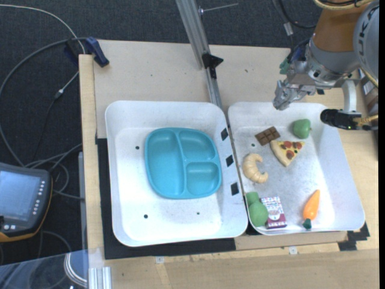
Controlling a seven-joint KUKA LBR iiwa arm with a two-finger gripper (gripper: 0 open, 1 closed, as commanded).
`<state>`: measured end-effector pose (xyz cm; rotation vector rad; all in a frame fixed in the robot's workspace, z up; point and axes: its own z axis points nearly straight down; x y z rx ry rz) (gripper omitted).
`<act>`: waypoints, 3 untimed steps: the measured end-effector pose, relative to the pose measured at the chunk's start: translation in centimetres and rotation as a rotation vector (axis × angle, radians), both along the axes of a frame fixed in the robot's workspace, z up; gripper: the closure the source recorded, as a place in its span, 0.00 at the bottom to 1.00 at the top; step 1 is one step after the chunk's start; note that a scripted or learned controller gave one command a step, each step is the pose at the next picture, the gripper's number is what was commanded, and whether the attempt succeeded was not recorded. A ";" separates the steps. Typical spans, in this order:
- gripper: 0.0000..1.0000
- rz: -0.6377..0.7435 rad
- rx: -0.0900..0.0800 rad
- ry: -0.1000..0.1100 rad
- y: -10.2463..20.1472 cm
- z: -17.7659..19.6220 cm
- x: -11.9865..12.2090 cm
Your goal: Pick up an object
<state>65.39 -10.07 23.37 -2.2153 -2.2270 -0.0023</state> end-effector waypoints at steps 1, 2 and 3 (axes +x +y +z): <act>1.00 0.000 0.001 0.003 5.4 1.1 -1.2; 1.00 0.002 0.002 0.004 11.8 0.9 -2.0; 1.00 0.001 0.002 0.001 17.3 1.6 -2.8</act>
